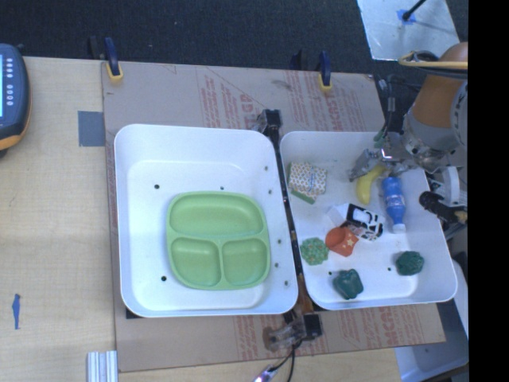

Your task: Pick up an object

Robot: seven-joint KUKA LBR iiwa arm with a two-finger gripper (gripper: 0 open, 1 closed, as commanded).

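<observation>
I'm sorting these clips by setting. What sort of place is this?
Likely a robotics lab bench for grasping trials: two white bins on clamped cardboard, small toy-like objects such as a blue bottle in the right bin, and a robot arm reaching in.

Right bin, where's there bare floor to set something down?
Right bin: bare floor along the near wall between the two dark green lumps, and at the far left corner above the patterned box. Crowded in the middle, around the orange block, bottle and banana.
</observation>
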